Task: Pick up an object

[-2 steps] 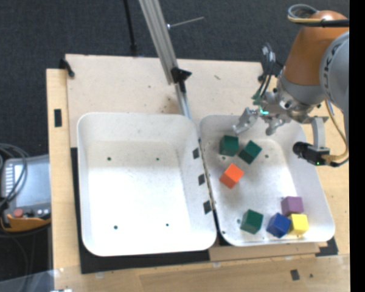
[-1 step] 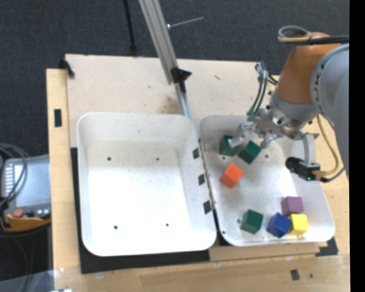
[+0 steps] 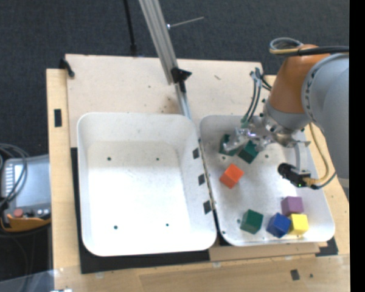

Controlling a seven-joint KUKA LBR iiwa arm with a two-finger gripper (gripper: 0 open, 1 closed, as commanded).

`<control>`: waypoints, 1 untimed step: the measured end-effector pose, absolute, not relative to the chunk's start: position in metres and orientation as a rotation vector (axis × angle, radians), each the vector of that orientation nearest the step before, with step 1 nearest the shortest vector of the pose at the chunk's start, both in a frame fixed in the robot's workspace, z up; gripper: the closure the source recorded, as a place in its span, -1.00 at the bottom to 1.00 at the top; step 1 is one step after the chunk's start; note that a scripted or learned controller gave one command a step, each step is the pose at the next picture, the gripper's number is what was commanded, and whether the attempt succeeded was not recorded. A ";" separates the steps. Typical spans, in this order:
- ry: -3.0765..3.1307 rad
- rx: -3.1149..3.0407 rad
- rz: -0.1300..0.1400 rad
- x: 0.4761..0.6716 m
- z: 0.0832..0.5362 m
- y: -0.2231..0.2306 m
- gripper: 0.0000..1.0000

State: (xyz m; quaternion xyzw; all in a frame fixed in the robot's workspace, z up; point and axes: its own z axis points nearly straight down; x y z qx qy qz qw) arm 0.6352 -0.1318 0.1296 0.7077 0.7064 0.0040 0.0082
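In the right-hand shallow white bin [image 3: 328,227], the grey arm's two-finger gripper [image 3: 246,143] seems to be pinching a dark green block [image 3: 248,153], though the contact is blurry. An orange cube [image 3: 232,176] lies just below; green [image 3: 252,221], blue [image 3: 279,224], yellow [image 3: 299,223] and purple [image 3: 291,205] cubes cluster near the front rim.

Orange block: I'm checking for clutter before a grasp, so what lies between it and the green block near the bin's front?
Nothing; the camera view shows bare white bin floor between the orange block and the green block.
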 end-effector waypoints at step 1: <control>2.201 2.209 0.020 0.638 0.127 -0.132 -1.00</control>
